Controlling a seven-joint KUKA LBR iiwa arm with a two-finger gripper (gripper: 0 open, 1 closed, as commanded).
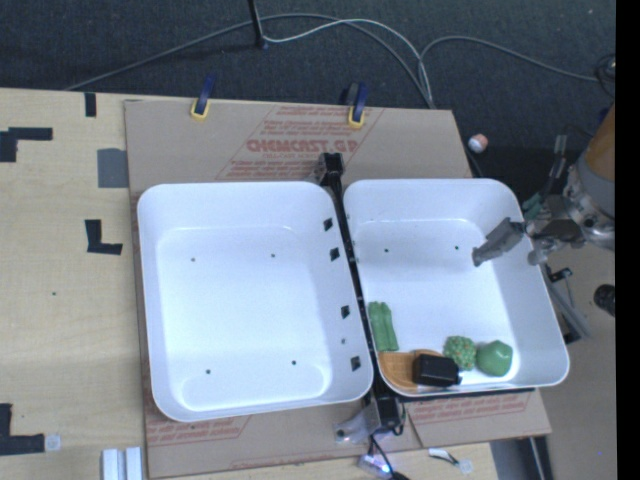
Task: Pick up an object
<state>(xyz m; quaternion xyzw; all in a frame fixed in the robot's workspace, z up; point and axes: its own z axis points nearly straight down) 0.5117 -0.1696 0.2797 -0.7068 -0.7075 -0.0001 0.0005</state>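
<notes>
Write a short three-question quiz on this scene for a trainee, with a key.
1. True or false: the black block lies in the left bin.
2. Which thing lies nearest the divider between the bins?
A. the green ball
B. the long green piece
C. the bumpy green lump
3. Fill in: the gripper hangs over the ___ bin's far right part, away from the things.

Key
1. False: it lies in the right bin, on a wooden plate.
2. B.
3. Right.
</notes>
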